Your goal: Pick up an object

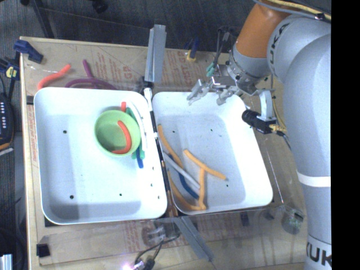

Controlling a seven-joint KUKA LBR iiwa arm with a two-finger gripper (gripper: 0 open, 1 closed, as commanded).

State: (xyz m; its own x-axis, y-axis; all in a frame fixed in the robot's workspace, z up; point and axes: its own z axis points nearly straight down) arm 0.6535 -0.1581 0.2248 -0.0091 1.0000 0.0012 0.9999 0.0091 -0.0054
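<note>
My gripper [211,93] hangs over the far edge of the right bin [247,151], fingers spread open with nothing between them. Below it in that bin lie several thin orange sticks [203,165] and a blue stick [189,185] near the front left corner. The left bin [67,173] holds a green bowl [115,131] with a red-orange piece [125,135] inside, and green and blue sticks [138,151] rest against the bowl's right side.
A grey metal bar [154,52] stands at the back between the bins. Orange and purple cables [73,77] lie on the bench behind the left bin. The arm's large grey body [306,94] fills the right side.
</note>
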